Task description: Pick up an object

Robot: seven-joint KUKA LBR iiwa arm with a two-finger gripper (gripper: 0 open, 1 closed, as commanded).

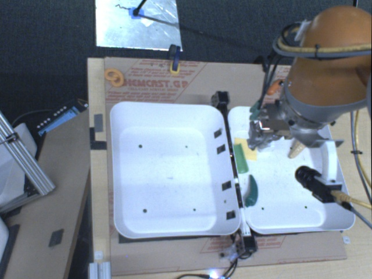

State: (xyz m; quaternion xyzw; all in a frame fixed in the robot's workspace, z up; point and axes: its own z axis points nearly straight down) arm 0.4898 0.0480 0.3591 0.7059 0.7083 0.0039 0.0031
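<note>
My gripper (260, 139) hangs over the back left part of the right bin (290, 214), under the grey and orange wrist. Just below and left of it lie a pale yellow flat piece (249, 153) and a light green bar (240, 158) along the bin's left wall. A dark green curved object (251, 191) lies further toward the front, near the same wall. A cream cone-shaped object (296, 150) pokes out from under the wrist to the right. The arm hides the back of the bin.
The left bin (168, 167) stands beside the right one, joined by black clips (226, 185) along the shared wall. A blue and yellow clamp (174, 58) sits at the bench's back edge.
</note>
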